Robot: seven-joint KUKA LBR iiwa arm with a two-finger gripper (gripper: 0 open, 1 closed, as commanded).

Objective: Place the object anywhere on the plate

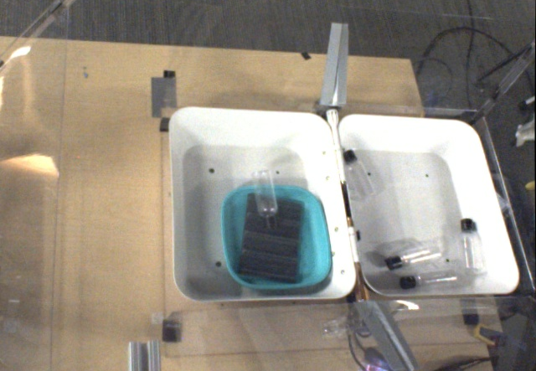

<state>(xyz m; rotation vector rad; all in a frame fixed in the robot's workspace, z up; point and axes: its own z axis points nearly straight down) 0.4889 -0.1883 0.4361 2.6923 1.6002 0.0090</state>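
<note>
A teal square plate sits in the near half of the left white bin. A black ridged block lies across the middle of the plate. A clear vial rests at the plate's far edge, its near end over the top of the black block. Whether it has a cap I cannot tell.
The right white bin holds several clear vials with black caps: one by its left wall, one at the right, two near the front. A grey metal bar stands behind the seam between the bins. Wooden bench surrounds both.
</note>
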